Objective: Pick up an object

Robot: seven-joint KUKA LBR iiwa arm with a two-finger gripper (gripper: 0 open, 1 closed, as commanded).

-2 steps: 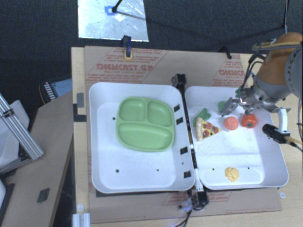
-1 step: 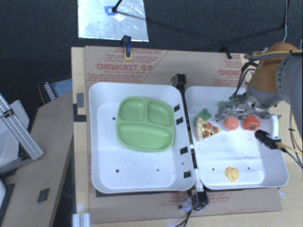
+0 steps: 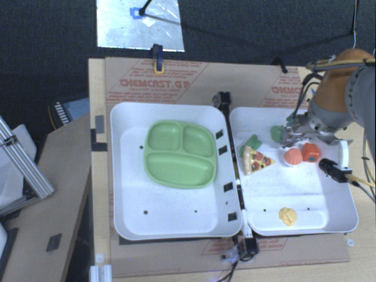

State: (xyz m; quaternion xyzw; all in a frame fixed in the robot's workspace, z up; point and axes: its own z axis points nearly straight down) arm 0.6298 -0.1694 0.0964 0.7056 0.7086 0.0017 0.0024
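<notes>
Two white bins sit on the desk. In the right bin [image 3: 338, 216]: a yellow toy [image 3: 287, 215] near the front edge, then a pizza slice [image 3: 256, 159] and two orange balls [image 3: 301, 154]. The gripper [image 3: 288, 136] hovers beyond them; I cannot tell its state. A green plate [image 3: 180, 154] fills the left bin [image 3: 126, 210].

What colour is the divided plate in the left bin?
Light green, seen clearly in the camera view: the divided plate.

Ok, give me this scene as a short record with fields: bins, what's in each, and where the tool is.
left bin: green tray with three compartments
right bin: pizza slice, green piece, second green piece, two orange-red balls, yellow piece
tool: over the right bin's far side, just above the balls
held: nothing seen between the fingers
</notes>
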